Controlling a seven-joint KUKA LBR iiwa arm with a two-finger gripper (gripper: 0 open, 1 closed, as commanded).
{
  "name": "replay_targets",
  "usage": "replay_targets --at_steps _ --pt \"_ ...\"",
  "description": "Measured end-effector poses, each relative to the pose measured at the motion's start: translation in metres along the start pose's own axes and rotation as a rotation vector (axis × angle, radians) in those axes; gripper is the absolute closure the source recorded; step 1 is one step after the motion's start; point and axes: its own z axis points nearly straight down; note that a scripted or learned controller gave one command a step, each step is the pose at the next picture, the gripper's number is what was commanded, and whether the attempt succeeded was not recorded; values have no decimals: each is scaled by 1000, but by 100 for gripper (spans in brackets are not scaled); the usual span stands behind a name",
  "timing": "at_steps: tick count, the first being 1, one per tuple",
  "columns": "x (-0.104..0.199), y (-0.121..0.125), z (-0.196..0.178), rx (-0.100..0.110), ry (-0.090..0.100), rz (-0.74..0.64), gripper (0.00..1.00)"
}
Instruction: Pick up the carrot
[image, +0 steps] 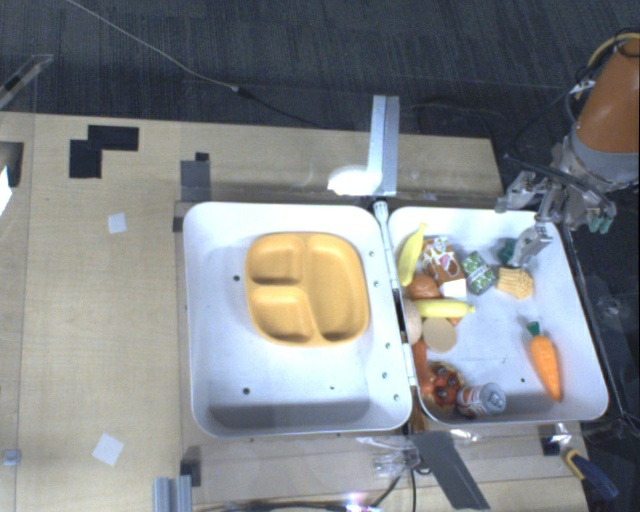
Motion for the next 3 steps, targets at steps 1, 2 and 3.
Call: replay_targets --at_steps 1,2,3 --pt "62 -14 91 -1 2 -173 0" --pt "141 -14 99 2 -6 -130 0" --pt "137 -13 86 7 -16 -137 100"
